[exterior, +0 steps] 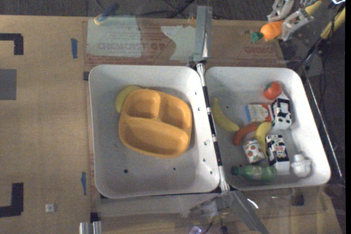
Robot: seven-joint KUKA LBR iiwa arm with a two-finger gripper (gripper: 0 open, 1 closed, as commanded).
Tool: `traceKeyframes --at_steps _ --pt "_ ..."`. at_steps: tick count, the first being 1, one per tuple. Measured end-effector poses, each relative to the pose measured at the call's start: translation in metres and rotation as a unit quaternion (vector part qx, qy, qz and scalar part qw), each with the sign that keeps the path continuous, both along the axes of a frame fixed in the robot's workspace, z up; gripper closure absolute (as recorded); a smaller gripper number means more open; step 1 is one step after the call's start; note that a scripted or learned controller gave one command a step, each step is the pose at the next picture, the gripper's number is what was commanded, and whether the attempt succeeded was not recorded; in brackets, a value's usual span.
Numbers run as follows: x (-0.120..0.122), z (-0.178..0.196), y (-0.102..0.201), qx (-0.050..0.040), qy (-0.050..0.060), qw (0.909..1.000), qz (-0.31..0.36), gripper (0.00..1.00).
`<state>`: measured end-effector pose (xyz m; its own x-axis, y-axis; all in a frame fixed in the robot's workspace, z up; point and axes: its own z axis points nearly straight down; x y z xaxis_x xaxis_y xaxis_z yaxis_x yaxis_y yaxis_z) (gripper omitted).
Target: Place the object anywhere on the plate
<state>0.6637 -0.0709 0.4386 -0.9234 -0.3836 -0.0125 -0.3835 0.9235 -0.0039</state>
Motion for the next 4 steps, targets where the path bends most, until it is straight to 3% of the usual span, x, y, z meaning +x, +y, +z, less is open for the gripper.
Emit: traceKeyframes --at_steps 1,2,3,4 --pt "0.004 -0.001 -0.039 -0.0008 0.000 0.9994 0.036 1.00" --pt "0.004 -0.053 -0.124 -0.0006 0.004 0.9984 0.056 1.00" --pt "0.005 -0.039 -0.123 -0.0007 -0.003 0.9985 0.055 1.00" --pt "0.004 -0.057 -0.131 -0.0013 0.003 0.9868 0.162 1.00"
